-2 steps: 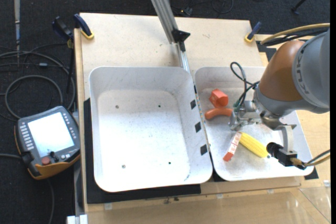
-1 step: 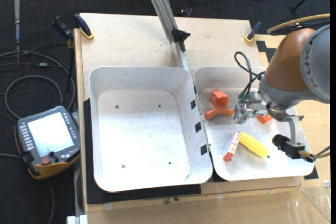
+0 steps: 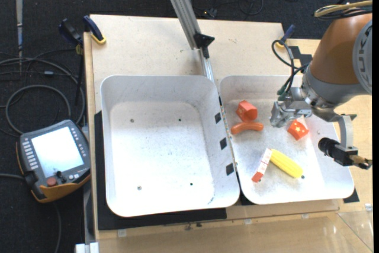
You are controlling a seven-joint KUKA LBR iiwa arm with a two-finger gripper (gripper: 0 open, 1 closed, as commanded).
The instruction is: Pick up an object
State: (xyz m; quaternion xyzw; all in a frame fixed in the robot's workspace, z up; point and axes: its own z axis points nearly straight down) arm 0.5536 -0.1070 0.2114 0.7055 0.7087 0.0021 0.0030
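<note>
The gripper (image 3: 283,117) hangs low inside the right bin (image 3: 337,183), among the loose things there, and nothing is lifted yet, so the pick looks to be at its approach or grasp stage with all the carrying left to do. Whether its fingers are spread or closed cannot be told from this angle, and no object shows between them. Just beside it on its right lies a small orange-red block (image 3: 298,130), which seems the likeliest target. To its left are an orange block (image 3: 247,109) and, below that, a curved orange piece (image 3: 247,127). Nearer the front of the bin rest a yellow piece (image 3: 286,164) and a thin white and red stick (image 3: 261,166). The left bin (image 3: 112,92) holds nothing to pick.
</note>
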